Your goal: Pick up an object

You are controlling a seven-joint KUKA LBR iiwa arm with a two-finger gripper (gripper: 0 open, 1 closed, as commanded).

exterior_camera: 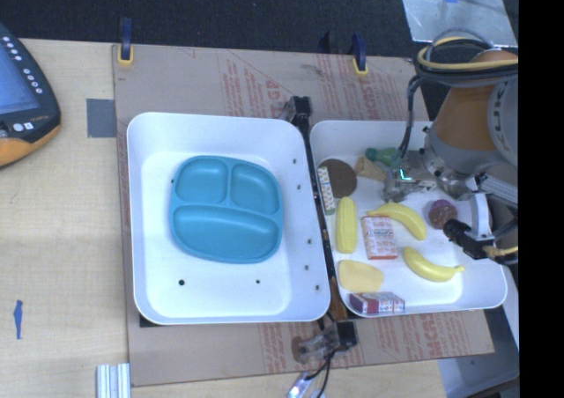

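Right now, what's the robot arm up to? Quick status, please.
Gripper low over right bin, nothing seen held. Bananas, corn lying loose. Toys crowded together.

The left bin (141, 211) is white and carries a sky-blue divided plate (227, 209). The right bin (480, 295) is white too. In it lie a yellow corn cob (345, 224), two yellow bananas (401, 218) (431, 265), a pale yellow lump (360, 276), a brown round piece (339, 176), a white-and-red packet (380, 238) and a dark red ball (441, 211). The counter (53, 238) is light wood under brown cardboard (220, 88) with red print.
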